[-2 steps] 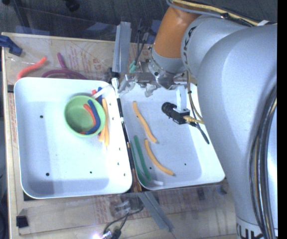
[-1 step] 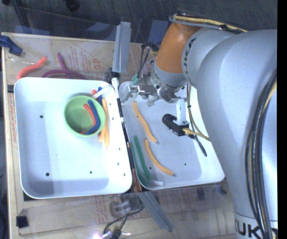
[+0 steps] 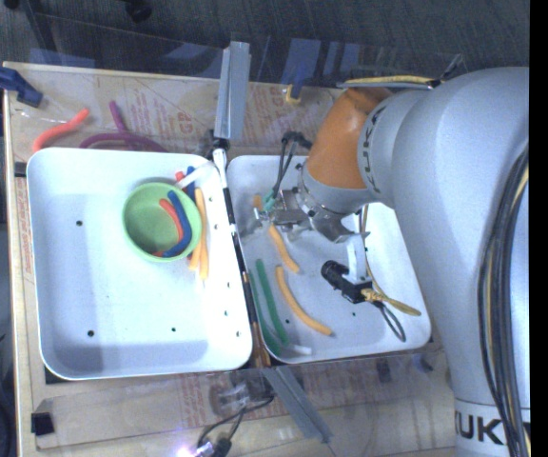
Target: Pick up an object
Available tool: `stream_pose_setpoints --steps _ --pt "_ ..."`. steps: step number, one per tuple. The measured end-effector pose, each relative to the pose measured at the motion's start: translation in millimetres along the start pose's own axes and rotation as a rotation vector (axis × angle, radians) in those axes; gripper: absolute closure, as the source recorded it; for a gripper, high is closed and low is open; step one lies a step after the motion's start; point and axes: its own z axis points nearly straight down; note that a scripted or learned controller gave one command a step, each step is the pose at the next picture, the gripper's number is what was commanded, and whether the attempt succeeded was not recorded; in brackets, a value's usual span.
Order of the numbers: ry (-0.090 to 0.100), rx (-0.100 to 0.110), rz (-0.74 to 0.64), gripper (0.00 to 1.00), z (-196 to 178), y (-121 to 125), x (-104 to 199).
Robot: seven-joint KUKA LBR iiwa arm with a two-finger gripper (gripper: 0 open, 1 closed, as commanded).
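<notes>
Hovering over the upper-left part of the right bin [image 3: 350,336], I am reaching in from the view's right, and my jaws are sitting close to that bin's left wall. From this slant I cannot tell whether they are open or closed, and I am seeing nothing held in them.

I am judging the short orange strip [image 3: 284,249] to be the likeliest thing to pick, since it is lying on the bin floor just beside my jaws, toward the near edge of the worktop [image 3: 160,388]. Its long axis is running at a slant, from upper left to lower right in the view. So I am thinking the coming move turns on a small shift toward it, a descent, and a turn of the wrist so that my jaws close across the strip and not along it.

Farther the same way, a longer orange strip [image 3: 303,310] is lying on nearly the same slant. A green strip [image 3: 269,303] is running alongside it, nearer the left wall and closer to upright in the view. Both are apart from the short strip, so I am expecting no crowding there.

The green bowl [image 3: 163,221] in the left bin [image 3: 93,293] is lying well apart from my jaws, across the divide between the bins.
</notes>
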Motion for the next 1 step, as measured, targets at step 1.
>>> stream_pose_setpoints --steps 1 --pt "-0.001 0.001 -0.002 1.00 -9.8 0.1 -0.4"
